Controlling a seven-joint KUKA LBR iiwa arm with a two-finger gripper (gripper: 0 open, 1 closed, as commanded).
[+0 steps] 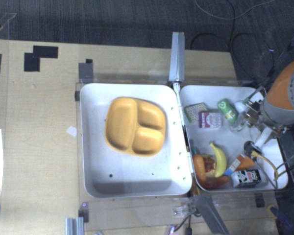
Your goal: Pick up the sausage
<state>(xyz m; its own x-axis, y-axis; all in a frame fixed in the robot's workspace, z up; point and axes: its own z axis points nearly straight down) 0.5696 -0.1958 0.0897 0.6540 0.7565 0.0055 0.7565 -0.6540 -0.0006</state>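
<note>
Sausage: we see it dark red at the near edge of the right bin, just beside the banana.
Gripper: we find it low over the right bin's far side, near the green item; its grip we cannot tell.
Left bin: we see a yellow divided tray.

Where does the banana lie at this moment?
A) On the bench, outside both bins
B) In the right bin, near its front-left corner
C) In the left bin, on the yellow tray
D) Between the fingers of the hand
B: the banana lies in the right bin, near its front-left corner, beside a reddish sausage.
</note>
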